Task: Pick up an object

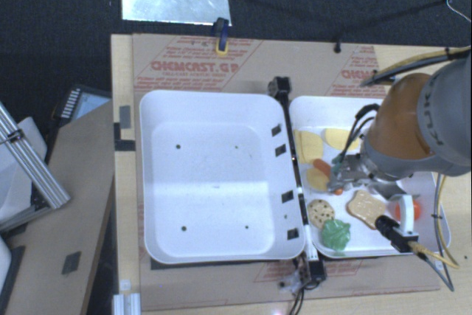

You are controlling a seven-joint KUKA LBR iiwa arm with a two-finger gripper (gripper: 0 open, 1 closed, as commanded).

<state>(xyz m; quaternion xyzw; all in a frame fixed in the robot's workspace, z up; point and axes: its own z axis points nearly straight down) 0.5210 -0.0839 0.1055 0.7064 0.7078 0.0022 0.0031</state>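
The right bin (pixel 324 105) holds toy food: pale yellow cheese slices (pixel 311 143), an orange-red piece (pixel 318 173), a brown cookie (pixel 320 212), a green leafy piece (pixel 335 234), a toast slice (pixel 363 207) and a red piece (pixel 410 210) at the right. My gripper (pixel 341 177) reaches down into this bin from the right, just right of the orange-red piece and above the toast. The wrist covers much of it.
The left bin (pixel 214 173) lies beside the right one, with black clips (pixel 287 195) along the shared rim. The arm's grey and orange body (pixel 413 122) hangs over the right bin's right half. A yellow-blue clamp (pixel 220 37) sits at the bench's far edge.
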